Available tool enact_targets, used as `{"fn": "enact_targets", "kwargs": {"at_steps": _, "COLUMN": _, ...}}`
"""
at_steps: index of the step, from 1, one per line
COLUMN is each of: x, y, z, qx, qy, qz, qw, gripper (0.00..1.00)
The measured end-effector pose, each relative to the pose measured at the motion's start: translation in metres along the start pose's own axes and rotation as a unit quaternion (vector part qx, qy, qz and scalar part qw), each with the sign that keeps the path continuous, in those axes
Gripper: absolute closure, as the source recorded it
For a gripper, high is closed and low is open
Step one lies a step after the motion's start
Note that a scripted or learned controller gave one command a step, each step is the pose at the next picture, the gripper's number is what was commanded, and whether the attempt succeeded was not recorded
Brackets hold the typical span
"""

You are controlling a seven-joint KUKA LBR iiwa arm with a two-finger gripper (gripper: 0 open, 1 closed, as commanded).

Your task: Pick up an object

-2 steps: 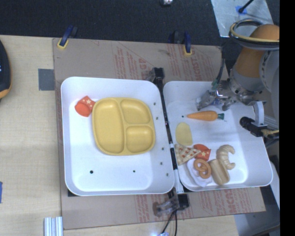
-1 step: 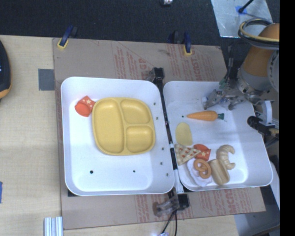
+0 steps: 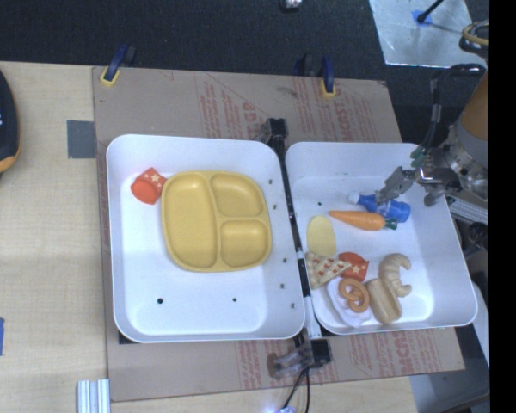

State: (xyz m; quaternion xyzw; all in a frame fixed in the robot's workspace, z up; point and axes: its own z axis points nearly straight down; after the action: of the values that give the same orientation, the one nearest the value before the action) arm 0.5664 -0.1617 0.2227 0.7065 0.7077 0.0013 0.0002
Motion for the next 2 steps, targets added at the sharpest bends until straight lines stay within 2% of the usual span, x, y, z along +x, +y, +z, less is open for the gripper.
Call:
{"fn": "enact_targets", "kwargs": {"at_steps": 1, "x": 0.060, "y": -0.048, "z": 0.136, "qx": 0.008, "qy": 0.002, "qz": -0.002, "qw": 1.0000, "gripper": 0.00}}
{"fn": "enact_targets", "kwargs": {"at_steps": 2, "x": 0.055, "y": -0.045, "z": 0.121, "qx": 0.003, "qy": -0.002, "qz": -0.002, "qw": 1.0000, "gripper": 1.00}}
